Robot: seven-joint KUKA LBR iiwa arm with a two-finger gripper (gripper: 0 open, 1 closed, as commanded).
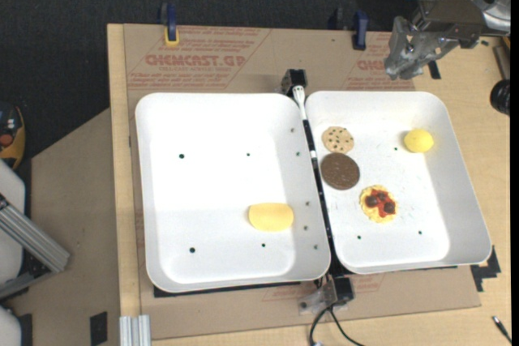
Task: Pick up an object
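Lighting: bright, even, overhead; no hard beam. Two shallow white plastic bins [162, 174] read near overexposed, their floors almost featureless, a faint grey gradient across the near half of the left one. Shadows: soft and short; a thin dark line under the bins' near rims. Grey metal two-finger gripper [403, 53] slightly soft in focus, fingers [397, 57] lacking crisp edges. Beyond the fingers, dark carpet falls to murky, grainy tones. Below the fingers, the small pale yellow round piece [418, 141] stays sharp. Overall resolution modest.
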